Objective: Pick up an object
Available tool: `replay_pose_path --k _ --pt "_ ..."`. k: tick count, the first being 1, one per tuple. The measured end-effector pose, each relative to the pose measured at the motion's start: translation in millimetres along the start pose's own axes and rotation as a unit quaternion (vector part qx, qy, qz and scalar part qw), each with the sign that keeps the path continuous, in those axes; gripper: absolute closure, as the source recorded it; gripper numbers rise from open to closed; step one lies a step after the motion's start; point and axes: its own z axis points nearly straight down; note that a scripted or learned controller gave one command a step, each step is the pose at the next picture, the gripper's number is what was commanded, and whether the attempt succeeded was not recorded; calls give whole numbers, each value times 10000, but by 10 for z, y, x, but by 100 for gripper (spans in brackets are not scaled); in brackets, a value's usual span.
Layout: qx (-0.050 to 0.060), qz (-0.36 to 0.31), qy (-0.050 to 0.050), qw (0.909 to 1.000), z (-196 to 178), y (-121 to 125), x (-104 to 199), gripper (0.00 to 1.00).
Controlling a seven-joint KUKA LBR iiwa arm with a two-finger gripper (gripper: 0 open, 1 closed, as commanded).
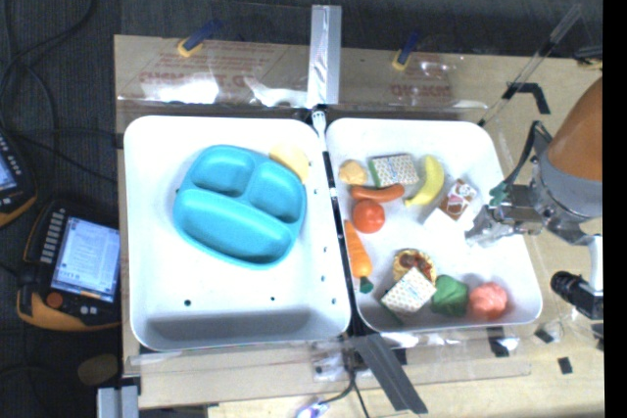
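We see the end effector [490, 222] at the right edge of the right bin [509, 171], just beside the small red-and-white carton [458, 200]; whether it stands wide or narrow we cannot tell, and nothing shows in its grip.

The candidates for picking all lie in the right bin; we count one banana [429, 181], one tomato [368, 215], one carrot [357, 252], one sausage [378, 193], one green pepper [450, 295], one pinkish-red fruit [489, 300], one printed box [393, 168] and one pale packet [409, 290] against a round pastry [413, 262]. They look like toy food, so we judge them light, stiff and rather slick; the rounded ones may roll out of a pinch, while the carton nearest the arm offers flat sides, best taken across its narrow width.

The left bin [147, 210] holds one blue divided tray [240, 203] and one yellow piece [290, 160] touching its far corner; there are two bins on the worktop [137, 64].
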Motion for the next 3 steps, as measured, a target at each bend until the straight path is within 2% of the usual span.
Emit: replay_pose_path --k 1,2,3 --pt "-72 113 -6 9999 1120 26 -124 100" --pt "-8 89 -11 10000 -302 0 -260 100" --pt "-54 631 1 9980 1102 132 -144 100"
